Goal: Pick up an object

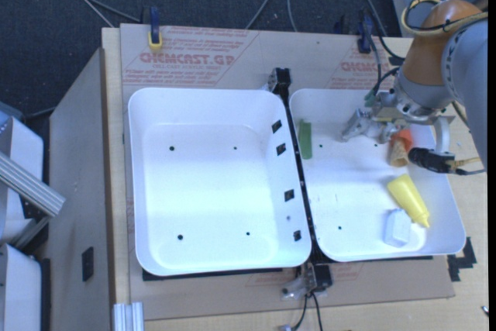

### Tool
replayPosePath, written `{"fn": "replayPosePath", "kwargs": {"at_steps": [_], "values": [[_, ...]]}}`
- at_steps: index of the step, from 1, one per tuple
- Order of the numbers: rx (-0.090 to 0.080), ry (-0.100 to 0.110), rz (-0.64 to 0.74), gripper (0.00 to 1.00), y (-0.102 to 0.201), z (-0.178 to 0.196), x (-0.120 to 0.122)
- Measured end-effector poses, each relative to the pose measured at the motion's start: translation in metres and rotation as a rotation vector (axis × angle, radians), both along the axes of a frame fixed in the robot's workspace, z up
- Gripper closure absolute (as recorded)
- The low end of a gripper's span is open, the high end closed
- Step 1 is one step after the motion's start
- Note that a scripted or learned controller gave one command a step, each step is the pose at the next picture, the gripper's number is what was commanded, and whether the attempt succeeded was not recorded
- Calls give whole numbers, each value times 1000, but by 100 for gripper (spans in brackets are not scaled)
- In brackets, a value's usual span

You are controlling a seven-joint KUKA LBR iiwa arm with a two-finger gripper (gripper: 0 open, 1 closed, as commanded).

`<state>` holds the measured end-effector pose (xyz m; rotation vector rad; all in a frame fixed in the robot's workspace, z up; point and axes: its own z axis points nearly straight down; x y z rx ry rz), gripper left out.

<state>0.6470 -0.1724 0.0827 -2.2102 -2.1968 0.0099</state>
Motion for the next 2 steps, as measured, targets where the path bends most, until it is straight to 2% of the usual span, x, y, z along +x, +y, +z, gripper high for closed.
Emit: {"fn": "replayPosePath", "kwargs": {"at_steps": [1, 2], "values": [[-12, -30, 14, 0, 90, 109, -3], [-13, -14, 4, 0, 61, -4, -10]]}}
